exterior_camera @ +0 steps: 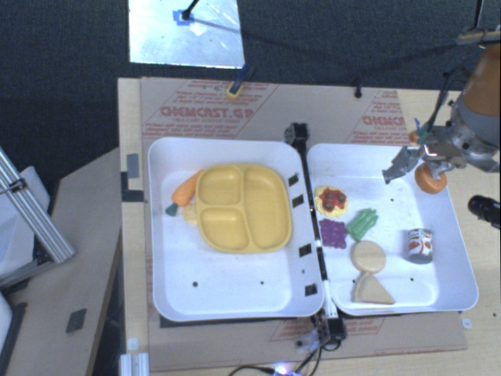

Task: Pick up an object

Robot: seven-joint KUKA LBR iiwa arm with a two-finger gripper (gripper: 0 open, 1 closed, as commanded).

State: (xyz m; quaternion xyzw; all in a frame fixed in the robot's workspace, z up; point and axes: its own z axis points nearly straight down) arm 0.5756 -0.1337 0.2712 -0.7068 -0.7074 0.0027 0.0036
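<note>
The right bin (391, 304) holds several toy foods: a small pizza with red topping (333, 200), purple grapes (333, 233), a green vegetable (362, 222), a tin can (419, 245), a round beige bun (368, 255) and a tan wedge (373, 290). An orange ball (430, 181) lies at that bin's upper right rim. My gripper (417, 165) hangs over the bin's upper right corner, right above and slightly left of the orange ball, partly covering it. Whether the ball is touched cannot be made out.
The left bin (235, 296) bears a yellow divided plate (239, 207) with a carrot (185, 188) at its left side. A black divider (309, 210) runs between the bins. A shiny metal sheet (185, 22) lies beyond the bench.
</note>
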